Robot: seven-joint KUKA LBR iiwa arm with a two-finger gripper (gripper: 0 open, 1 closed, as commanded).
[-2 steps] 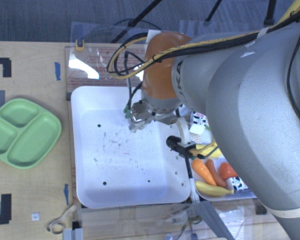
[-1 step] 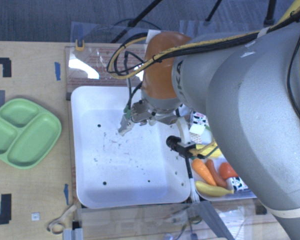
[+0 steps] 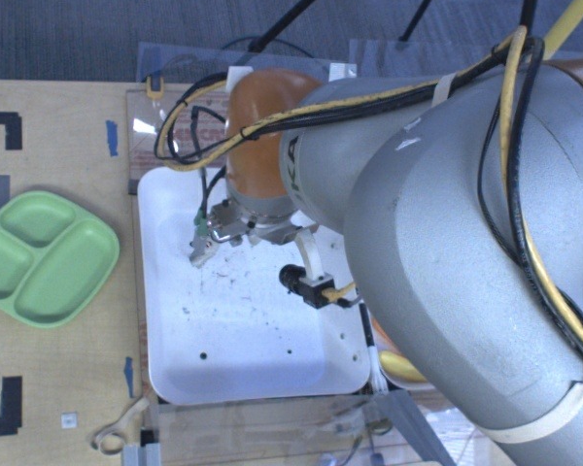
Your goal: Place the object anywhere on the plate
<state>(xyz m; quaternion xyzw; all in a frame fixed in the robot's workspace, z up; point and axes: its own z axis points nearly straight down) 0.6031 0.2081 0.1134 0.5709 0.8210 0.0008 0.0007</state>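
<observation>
A light green plate [image 3: 49, 257] with three compartments lies on the wooden bench to the left of the white bin [image 3: 175, 357]. My gripper [image 3: 200, 249] hangs low over the bin's upper left part, near its left wall, pointing down and left. Nothing can be made out in it. The grey arm and its orange band [image 3: 262, 134] hide the bin's right side and back. A yellow shape [image 3: 403, 365] peeks out under the arm at the bin's lower right corner; I cannot tell what it is.
The bin floor [image 3: 243, 328] shows dark scuffs and small specks. Blue tape marks [image 3: 112, 136] and black corner marks [image 3: 5, 129] sit on the bench around the plate. A tan loop [image 3: 117, 433] lies near the bin's front left corner.
</observation>
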